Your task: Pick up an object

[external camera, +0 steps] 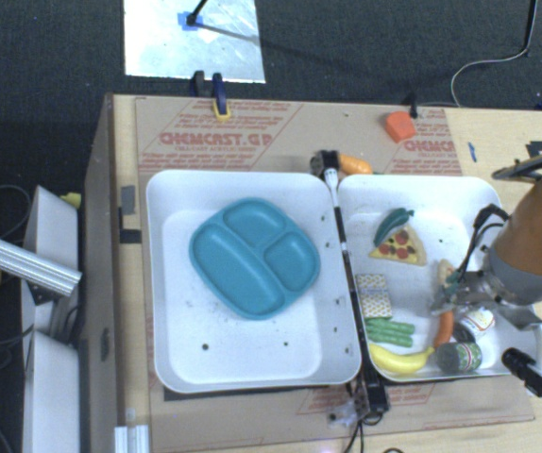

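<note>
The right bin [431, 189] holds several toy foods: a pizza slice [398, 245] with a green piece [394, 223] above it, a checked cracker [374, 293], green beans [389, 330], a banana [398, 359], a small orange carrot [444, 327] and a dark can [458, 355]. My gripper [455, 297] is low inside this bin near its right side, just above the carrot and can. The wrist and cables hide its tips, and I cannot make out anything held in it.
The left bin [162, 281] carries a blue divided plate [252, 258]. An orange block [399, 126] lies on the bench behind the bins. Another orange item [354, 166] rests at the bins' top junction. The arm's bulk [535, 253] covers the right bin's right edge.
</note>
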### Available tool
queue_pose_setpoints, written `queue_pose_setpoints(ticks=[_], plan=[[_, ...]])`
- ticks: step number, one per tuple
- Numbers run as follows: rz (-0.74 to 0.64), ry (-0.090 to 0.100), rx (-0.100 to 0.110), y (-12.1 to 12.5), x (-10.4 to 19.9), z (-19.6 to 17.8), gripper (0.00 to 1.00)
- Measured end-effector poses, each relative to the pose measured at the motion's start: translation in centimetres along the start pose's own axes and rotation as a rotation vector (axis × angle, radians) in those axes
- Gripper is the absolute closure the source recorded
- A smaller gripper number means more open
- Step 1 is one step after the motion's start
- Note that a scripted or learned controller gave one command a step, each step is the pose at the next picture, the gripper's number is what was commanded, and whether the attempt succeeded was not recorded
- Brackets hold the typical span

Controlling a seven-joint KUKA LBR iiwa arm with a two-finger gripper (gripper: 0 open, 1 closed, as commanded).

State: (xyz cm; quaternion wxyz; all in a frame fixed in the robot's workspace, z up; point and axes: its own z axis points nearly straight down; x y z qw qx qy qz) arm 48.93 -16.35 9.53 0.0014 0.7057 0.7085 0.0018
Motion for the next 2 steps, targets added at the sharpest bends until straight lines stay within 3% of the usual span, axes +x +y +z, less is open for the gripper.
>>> queue_pose_setpoints(ticks=[1,2], plan=[[0.001,-0.001,0.003,4.9,-0.7,1.1,1.00],[0.000,0.000,0.002,4.7,6.4,-6.9,1.00]])
